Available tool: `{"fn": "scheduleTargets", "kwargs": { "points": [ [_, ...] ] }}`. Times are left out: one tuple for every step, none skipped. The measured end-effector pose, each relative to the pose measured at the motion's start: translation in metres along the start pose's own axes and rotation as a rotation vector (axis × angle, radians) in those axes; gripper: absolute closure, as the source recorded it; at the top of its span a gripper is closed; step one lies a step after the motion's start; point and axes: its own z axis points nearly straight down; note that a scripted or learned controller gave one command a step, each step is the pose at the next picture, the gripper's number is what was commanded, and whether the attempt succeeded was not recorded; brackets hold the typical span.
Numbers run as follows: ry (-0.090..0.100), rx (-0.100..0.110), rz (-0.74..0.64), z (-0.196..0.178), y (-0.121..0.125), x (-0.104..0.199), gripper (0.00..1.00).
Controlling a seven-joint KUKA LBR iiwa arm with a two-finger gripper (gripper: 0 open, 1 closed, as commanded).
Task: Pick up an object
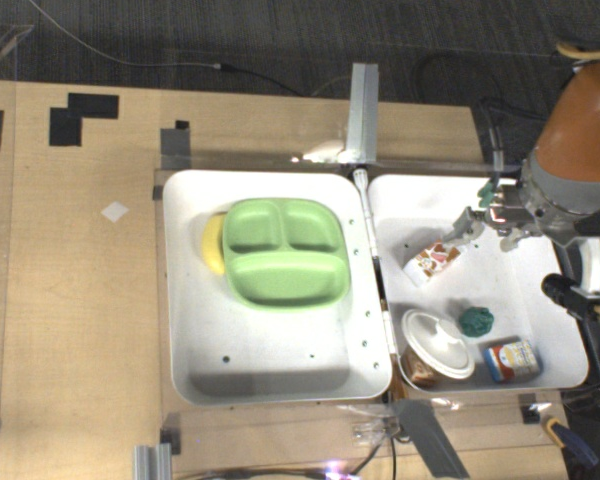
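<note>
My gripper (487, 232) hangs over the upper part of the right bin (550, 268), its two fingers spread open with nothing between them. Just left of and below the left finger (466, 226) lies a small white and red packet (432, 261). Lower in the same bin are a white bowl (438, 342) turned on its side, a teal lump (475, 320) and a small labelled can (509, 359) lying down. The left bin (260, 368) holds a green divided plate (283, 251) with a yellow object (212, 244) poking out from under its left edge.
A metal post (363, 113) stands behind the seam between the bins. The arm's orange band (580, 118) and grey wrist fill the upper right. Black cables (580, 303) run along the right bin's right side. Wooden benchtop (70, 298) spreads to the left.
</note>
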Motion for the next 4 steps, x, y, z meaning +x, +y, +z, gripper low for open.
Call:
{"fn": "scheduleTargets", "kwargs": {
  "points": [
    [0.0, 0.002, -0.075, 0.091, -0.063, -0.027, 0.0],
    [-0.004, -0.007, -0.125, 0.136, -0.07, -0.087, 0.0],
    [-0.009, -0.016, -0.127, 0.123, -0.066, -0.088, 1.0],
    [-0.001, -0.003, -0.04, 0.016, -0.003, -0.037, 1.0]
  ]
}}
